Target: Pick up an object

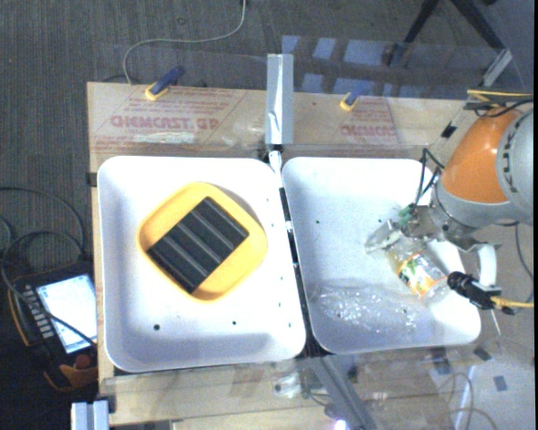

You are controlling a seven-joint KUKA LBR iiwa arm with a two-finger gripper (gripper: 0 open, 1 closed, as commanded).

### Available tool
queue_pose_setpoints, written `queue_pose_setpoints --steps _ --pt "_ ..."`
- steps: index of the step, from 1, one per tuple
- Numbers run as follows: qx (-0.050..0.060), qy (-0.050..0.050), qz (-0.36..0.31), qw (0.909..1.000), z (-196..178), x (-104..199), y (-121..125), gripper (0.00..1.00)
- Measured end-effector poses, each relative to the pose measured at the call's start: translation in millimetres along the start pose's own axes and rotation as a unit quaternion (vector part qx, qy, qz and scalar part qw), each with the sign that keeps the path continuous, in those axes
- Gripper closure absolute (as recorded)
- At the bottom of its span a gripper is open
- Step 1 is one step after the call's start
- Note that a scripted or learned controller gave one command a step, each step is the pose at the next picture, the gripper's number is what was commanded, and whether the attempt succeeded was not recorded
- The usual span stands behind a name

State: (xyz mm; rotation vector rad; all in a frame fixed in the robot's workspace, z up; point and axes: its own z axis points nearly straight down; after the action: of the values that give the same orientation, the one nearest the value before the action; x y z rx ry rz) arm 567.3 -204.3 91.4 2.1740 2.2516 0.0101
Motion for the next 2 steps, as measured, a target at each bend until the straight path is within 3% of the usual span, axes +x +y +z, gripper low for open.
queue_pose_setpoints --steps 1,2 --pt "-0.003 -0.001 -0.061 0.9981 -1.6 -2.6 -44.8 0.0" --pt "-0.004 -0.001 -0.061 0.9981 -11.4 -2.1 -43.2 1.0"
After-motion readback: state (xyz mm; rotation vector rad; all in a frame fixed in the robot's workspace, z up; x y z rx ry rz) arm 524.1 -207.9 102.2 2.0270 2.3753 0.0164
